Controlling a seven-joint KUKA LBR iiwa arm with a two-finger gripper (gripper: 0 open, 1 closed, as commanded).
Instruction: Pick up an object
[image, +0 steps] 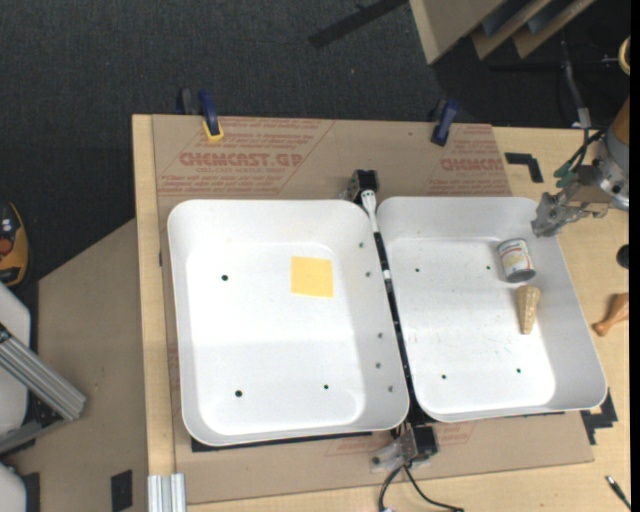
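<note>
Tool (550, 213) at the far right rim of the right bin (480, 400), above the edge; cannot tell how it is set. Small can (515, 259) lies in that bin near the tool, a cone (527, 308) just below it. Yellow square (312, 277) sits alone in the left bin (270, 420).

Wide open floor across the left bin (200, 330) apart from a flat yellow square (311, 276). Right bin (470, 390) crowded only near its far-right side: small can (515, 259), cone (527, 308), perhaps just apart.
</note>
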